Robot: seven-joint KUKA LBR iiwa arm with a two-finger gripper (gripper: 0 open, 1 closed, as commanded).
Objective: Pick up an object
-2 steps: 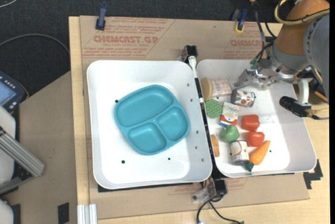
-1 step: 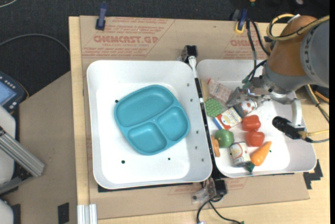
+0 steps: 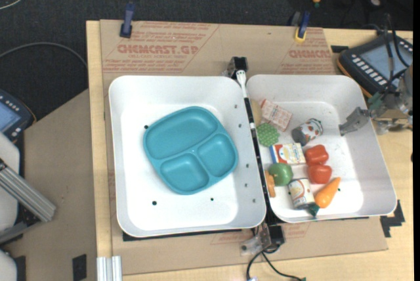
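Toys (image 3: pixel 298 161) clustered in rt bin (image 3: pixel 374 161); gripper (image 3: pixel 354 119) at rim.

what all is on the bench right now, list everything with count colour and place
bins: 2, white, side by side on the bench, left, right
plate: 1, teal, three compartments, middle of left bin
packet: 1, pale with red print, top left of right bin
disc: 1, green, left edge of right bin
carton: 1, white, red and blue, centre of right bin
can: 1, grey and white, above the peppers
peppers: 2, red, centre right of right bin
apple: 1, green, lower left of right bin
small can: 1, white label, near front wall
carrot: 1, orange, front of right bin
clamps: 2, blue, yellow and blue, bench's far edge
end effector: 1, grey, over right bin's right side
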